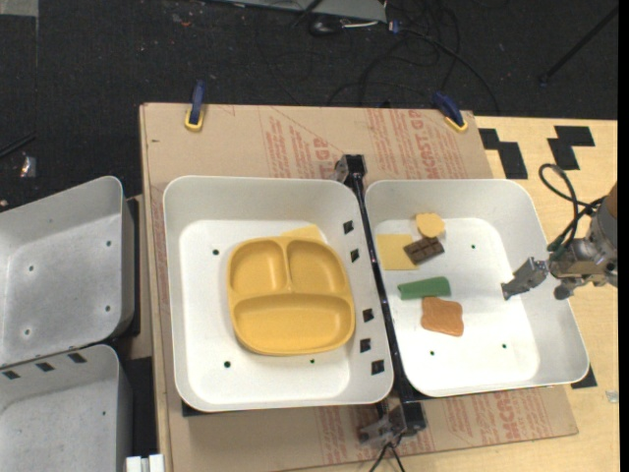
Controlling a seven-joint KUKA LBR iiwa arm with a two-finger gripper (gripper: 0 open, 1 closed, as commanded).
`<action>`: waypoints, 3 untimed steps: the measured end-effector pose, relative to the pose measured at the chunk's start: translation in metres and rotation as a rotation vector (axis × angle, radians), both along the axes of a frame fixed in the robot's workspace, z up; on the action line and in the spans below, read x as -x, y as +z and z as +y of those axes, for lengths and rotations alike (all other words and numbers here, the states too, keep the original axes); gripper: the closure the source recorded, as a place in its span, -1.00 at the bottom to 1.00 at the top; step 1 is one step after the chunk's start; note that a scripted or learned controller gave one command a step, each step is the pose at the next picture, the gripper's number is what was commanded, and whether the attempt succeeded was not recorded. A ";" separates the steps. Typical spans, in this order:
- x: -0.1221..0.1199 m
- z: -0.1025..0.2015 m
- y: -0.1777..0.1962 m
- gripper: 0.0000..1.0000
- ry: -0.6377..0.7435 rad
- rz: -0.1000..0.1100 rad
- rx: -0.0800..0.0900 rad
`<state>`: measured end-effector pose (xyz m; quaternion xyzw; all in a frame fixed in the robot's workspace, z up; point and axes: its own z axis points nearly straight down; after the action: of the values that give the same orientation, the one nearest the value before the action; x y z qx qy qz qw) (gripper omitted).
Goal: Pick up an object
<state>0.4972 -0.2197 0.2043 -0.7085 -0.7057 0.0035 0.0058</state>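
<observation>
**Gripper at the right bin's edge, nothing held yet**

The gripper point(526, 279) hangs over the right bin point(511, 362), near its right wall, and whether it is open or closed cannot be told from this slant. No object sits in it. The candidate objects all lie toward the bin's left side: a green bar point(425, 287) near the middle, an orange toast-shaped piece point(442, 316) just below it, a dark brown block point(424, 251) resting on a flat pale yellow slab point(393, 252) above it, and a small rounded tan piece point(429, 226) at the top.

A good attempt would likely target the green bar or the orange piece, each lying apart from its neighbours, approaching from straight above. The stacked brown block risks a slip. All look like smooth moulded plastic. The left bin point(197, 264) holds a yellow divided tray point(291, 296).
</observation>
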 end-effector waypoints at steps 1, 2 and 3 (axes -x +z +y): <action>-0.003 0.001 0.007 -1.00 0.005 -0.013 0.003; 0.007 0.002 -0.043 -1.00 0.002 -0.009 0.002; 0.011 0.006 -0.087 -1.00 0.002 -0.009 0.002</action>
<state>0.4861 -0.2138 0.1173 -0.7077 -0.7065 0.0009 0.0021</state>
